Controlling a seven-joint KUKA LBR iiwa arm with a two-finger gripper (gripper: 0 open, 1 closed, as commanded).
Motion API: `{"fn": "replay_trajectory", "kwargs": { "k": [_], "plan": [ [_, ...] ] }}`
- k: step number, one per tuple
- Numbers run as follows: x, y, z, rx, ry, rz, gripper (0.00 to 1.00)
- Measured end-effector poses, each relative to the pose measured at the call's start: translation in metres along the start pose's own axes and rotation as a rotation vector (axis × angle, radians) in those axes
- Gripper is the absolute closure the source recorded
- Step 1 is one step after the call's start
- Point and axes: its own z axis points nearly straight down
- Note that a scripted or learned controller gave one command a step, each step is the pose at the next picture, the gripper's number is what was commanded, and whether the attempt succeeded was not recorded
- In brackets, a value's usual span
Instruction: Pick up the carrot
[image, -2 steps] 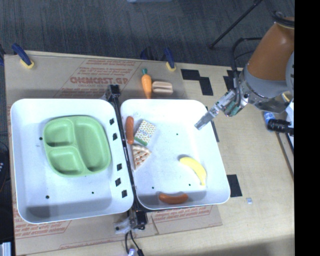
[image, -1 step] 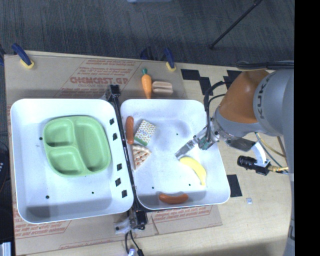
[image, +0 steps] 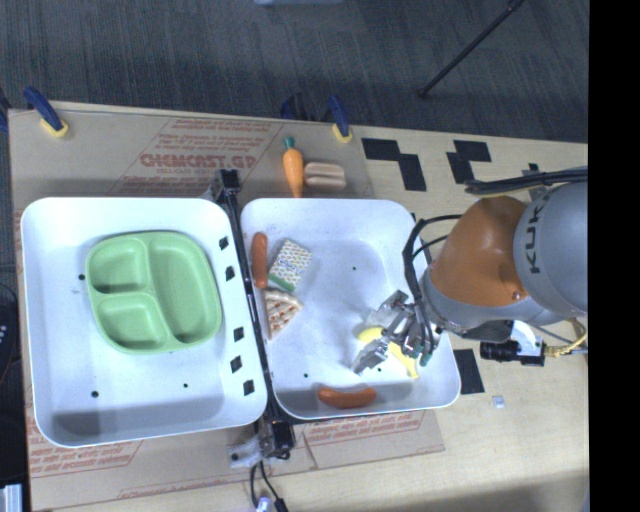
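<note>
The carrot (image: 292, 170), orange with a green top, lies on the bench just beyond the far rim of the right bin (image: 330, 207), outside both bins. My gripper (image: 381, 332) is low in the right bin's near right corner, far from the carrot. Its fingers (image: 393, 305) stand open and spread above a yellow item (image: 405, 358) lying on the bin floor. Nothing is held between them.
A small bun (image: 325, 176) sits right beside the carrot. The right bin also holds a sausage (image: 260, 257) by its left wall, a checkered packet (image: 291, 261), a waffle (image: 281, 314) and another sausage (image: 347, 397) at the near wall. A green divided plate (image: 153, 290) lies in the left bin.
</note>
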Motion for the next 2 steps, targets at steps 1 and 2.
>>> {"fn": "replay_trajectory", "kwargs": {
  "k": [1,2],
  "plan": [
    [0.02,-0.013,-0.019,0.0,0.001,-0.091,0.0],
    [0.019,-0.013,-0.029,0.0,0.0,-0.092,1.0]
  ]
}}
